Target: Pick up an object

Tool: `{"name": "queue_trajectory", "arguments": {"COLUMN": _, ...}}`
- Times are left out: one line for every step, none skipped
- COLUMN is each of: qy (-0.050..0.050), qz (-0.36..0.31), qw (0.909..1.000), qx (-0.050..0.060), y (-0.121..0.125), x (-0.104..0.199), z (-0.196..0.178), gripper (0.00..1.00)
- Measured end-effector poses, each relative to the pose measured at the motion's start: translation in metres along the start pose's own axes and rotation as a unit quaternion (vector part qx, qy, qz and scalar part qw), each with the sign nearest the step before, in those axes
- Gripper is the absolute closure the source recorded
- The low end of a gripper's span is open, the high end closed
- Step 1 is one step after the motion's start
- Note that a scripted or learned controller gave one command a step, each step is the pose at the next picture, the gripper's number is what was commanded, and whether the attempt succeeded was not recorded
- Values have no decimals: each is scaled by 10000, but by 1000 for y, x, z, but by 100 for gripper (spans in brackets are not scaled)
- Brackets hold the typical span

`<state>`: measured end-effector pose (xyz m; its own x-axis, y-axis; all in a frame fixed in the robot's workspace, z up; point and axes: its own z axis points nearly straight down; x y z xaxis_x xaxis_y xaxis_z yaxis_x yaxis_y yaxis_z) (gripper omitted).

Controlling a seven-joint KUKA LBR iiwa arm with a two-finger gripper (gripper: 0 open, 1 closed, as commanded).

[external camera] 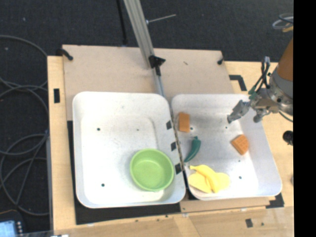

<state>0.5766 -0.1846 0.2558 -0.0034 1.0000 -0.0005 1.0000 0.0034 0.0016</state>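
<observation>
My gripper (245, 116) hangs over the upper right part of the right bin (217, 102), open, with nothing between its fingers (235, 113). An orange block (240, 144) lies in that bin just below the gripper, apart from it. A second orange block (183, 122) sits near the bin's left wall. Below it lies a dark green curved object (192, 149). A yellow soft object (210, 179) rests at the bin's front edge.
A light green bowl (152, 169) stands at the front right of the left bin (98, 112). A grey metal post (140, 28) slants down to the gap between the bins. Cables lie on the dark floor at the left.
</observation>
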Motion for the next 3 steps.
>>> {"name": "queue_trajectory", "arguments": {"qy": 1, "qz": 1, "qw": 10000, "qx": -1, "y": 0, "x": 0, "z": 0, "gripper": 0}}
{"name": "queue_trajectory", "arguments": {"qy": -4, "qz": 19, "qw": 10000, "qx": 32, "y": -6, "x": -6, "z": 61, "gripper": 0}}
{"name": "queue_trajectory", "arguments": {"qy": -6, "qz": 19, "qw": 10000, "qx": 25, "y": -5, "x": -9, "z": 103, "gripper": 0}}
